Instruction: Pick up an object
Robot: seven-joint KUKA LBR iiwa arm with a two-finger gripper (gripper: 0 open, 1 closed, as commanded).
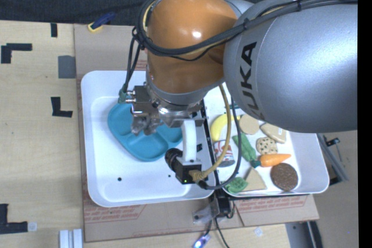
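A blue shallow dish (132, 137) lies in the left white bin (93, 142), toward its middle. My gripper (145, 124) hangs from the wide orange wrist band (189, 38) and is down over the dish's right part, at or very near its surface. The arm's grey body (302, 67) hides much of the right bin. A yellow banana-like piece (219, 126) sits just right of the gripper's mount, in the right bin.
The right bin (317, 180) holds several toy foods: a green pod (246, 148), a spotted cracker (268, 144), an orange carrot (274, 159), a brown round cookie (285, 176) and a green leaf (237, 185). Cables (218, 154) hang between the bins.
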